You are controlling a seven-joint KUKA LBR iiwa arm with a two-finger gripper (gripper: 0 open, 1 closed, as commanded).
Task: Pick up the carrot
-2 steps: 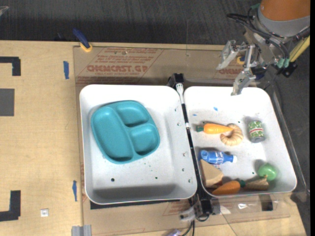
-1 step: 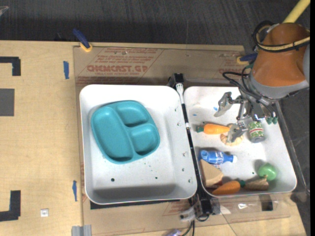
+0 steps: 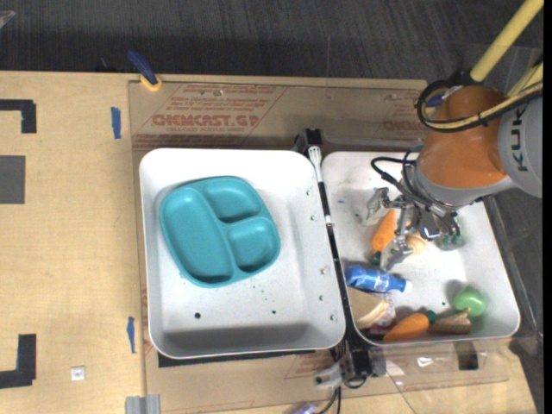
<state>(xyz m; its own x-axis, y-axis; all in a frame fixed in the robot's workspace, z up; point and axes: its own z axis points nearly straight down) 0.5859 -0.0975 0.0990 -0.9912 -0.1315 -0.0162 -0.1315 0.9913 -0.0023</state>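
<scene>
Pincer low in right bin, fingers apart, straddling carrot. Not yet clamped. Risk: off-centre close pushes carrot aside. Blue wrapper just below pincer, second carrot further below, may confuse target.

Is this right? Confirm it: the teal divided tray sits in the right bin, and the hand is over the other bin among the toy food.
One thing is wrong. The camera view shows the teal divided tray in the left bin, not the right one. The hand is indeed over the other bin, among the toy food.
</scene>
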